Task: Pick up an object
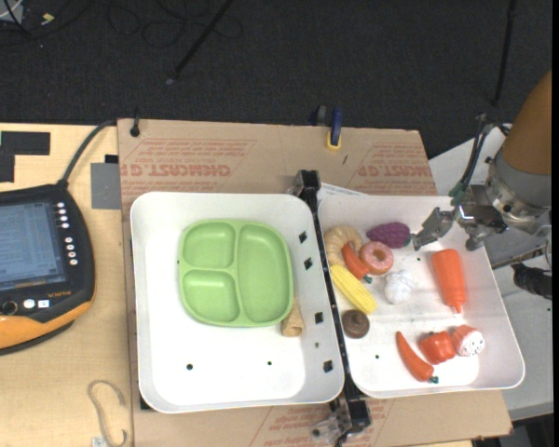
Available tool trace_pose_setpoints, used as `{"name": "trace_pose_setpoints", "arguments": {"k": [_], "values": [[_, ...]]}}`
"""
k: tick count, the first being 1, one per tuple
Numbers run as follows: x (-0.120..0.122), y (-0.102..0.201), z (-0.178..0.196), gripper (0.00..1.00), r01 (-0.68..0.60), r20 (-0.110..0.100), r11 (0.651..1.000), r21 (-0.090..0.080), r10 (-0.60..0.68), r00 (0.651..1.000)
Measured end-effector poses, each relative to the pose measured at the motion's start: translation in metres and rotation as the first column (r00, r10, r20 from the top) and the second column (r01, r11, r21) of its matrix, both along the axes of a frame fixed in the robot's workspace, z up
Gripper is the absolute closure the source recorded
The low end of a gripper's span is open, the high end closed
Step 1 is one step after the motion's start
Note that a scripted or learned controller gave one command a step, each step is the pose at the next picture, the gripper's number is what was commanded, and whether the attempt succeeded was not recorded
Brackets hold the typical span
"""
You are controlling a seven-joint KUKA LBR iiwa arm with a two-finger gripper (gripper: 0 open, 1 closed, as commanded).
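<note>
My gripper (451,232) hangs over the back right part of the right bin (508,347), its two fingers spread open with nothing between them. Just below it lies an orange carrot (449,279). To its left lie a purple piece (388,235), a pink donut (376,257), a yellow corn cob (351,288) and a white piece (399,288). Nearer the front are a brown donut (355,323), a red chili (413,357) and a red and white piece (455,344).
The left bin (158,361) holds a green divided plate (235,273) and a tan piece (293,321) by the divider. A tablet (28,259) lies on the bench at far left. A blue and yellow clamp (334,130) grips the cardboard's back edge.
</note>
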State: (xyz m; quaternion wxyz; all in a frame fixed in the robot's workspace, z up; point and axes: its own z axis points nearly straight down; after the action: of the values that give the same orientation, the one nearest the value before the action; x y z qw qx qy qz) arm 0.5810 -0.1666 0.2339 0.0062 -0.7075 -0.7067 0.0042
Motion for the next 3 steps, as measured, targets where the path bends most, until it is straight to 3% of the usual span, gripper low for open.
{"name": "trace_pose_setpoints", "arguments": {"k": [1,3], "values": [[0.002,0.000,0.008,0.00,-0.002,0.014,1.000,-0.003,0.002,1.000],[0.008,-0.002,-0.112,0.00,-0.003,0.012,1.000,-0.002,0.003,1.000]]}}
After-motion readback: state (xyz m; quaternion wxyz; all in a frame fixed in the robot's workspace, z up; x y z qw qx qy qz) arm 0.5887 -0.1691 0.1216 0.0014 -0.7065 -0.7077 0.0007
